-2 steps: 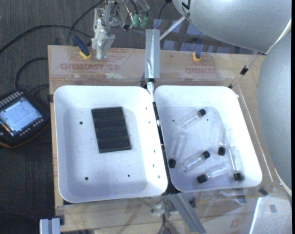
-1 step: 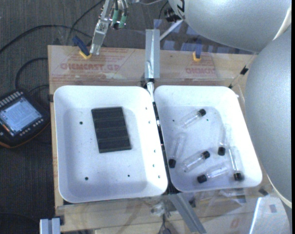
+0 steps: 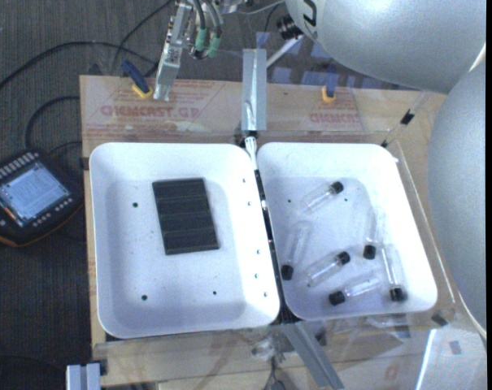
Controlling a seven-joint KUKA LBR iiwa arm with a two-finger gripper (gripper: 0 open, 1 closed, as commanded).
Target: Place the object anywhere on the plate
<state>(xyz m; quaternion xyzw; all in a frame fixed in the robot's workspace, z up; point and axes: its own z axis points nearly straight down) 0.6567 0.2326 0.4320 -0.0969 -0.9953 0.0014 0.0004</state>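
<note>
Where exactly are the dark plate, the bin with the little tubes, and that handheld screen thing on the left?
dark plate [image 3: 185, 215], camera view, middle of its ribbed top.
right bin [image 3: 327, 154], camera view, bare far wall.
handheld screen unit [image 3: 30, 192], camera view, middle of its lit display.

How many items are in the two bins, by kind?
Clear vials with black caps: 6
Dark ribbed plate: 1
Total: 7
</note>
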